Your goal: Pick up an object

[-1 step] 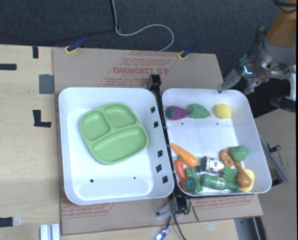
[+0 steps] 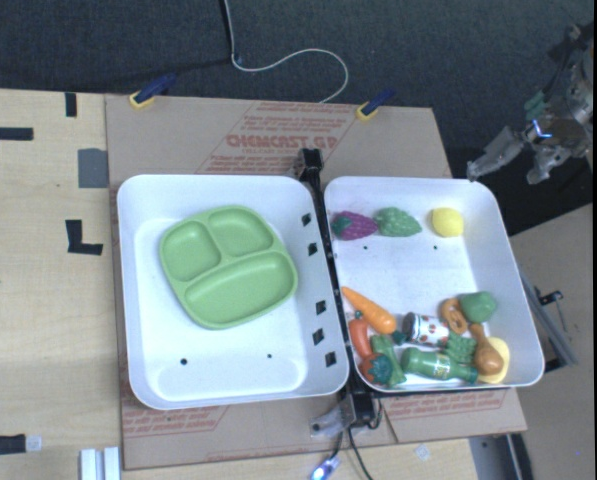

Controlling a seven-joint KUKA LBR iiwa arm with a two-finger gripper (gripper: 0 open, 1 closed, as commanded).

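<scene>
Arm enters at far right, beyond the bins; hand (image 2: 538,153) hangs outside the right bin's (image 2: 508,258) far-right corner, over dark floor. Blurred, partly cut by the frame edge; can't tell whether it is open or holds anything. Cardboard (image 2: 268,133) on the tabletop (image 2: 38,268) bears red print, unreadable. Left bin (image 2: 138,368): green plate (image 2: 228,265). Right bin: toy foods, lemon (image 2: 446,221) far, carrot (image 2: 368,310) near left.

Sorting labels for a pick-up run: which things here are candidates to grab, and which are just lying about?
For the job:
gripper
lemon
purple grapes
carrot
right bin

Lying about:
green divided plate
left bin
white cable
</scene>
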